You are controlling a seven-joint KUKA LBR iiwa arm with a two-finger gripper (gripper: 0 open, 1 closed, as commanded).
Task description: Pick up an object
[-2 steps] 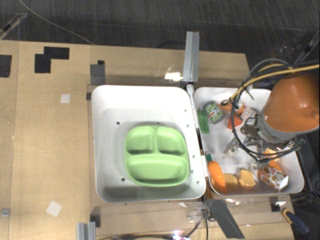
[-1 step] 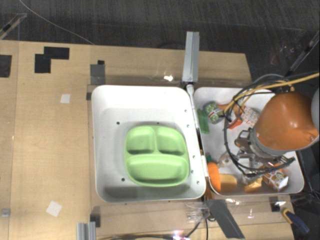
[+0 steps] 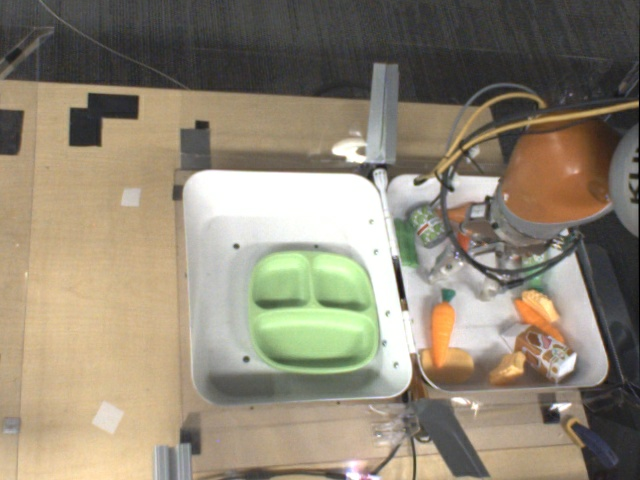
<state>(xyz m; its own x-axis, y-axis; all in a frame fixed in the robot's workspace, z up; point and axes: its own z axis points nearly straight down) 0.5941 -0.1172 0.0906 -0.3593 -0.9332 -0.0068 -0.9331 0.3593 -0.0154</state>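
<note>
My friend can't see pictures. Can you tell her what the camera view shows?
A grey robot arm with an orange band reaches down into the right white bin, which holds toy food: a carrot, a green can and a small brown carton. The left white bin holds a green divided plate.

Two bins side by side on bench [image 3: 90,298]: left bin [image 3: 210,268] holds a sectioned tray [image 3: 313,310] at its centre, w/ two small compartments at rear, one wide at front. Right bin [image 3: 590,343] holds the clutter: carrot [image 3: 442,326] upright nr left wall, bread piece [image 3: 448,365] touching its lower end, carton [image 3: 545,354] front-right w/ small item [image 3: 508,368] just left of it, bottle [image 3: 427,225] at rear-left. Arm [image 3: 555,173] sits over rear of right bin, gripper [image 3: 478,268] down amid items, above carrot.
</note>
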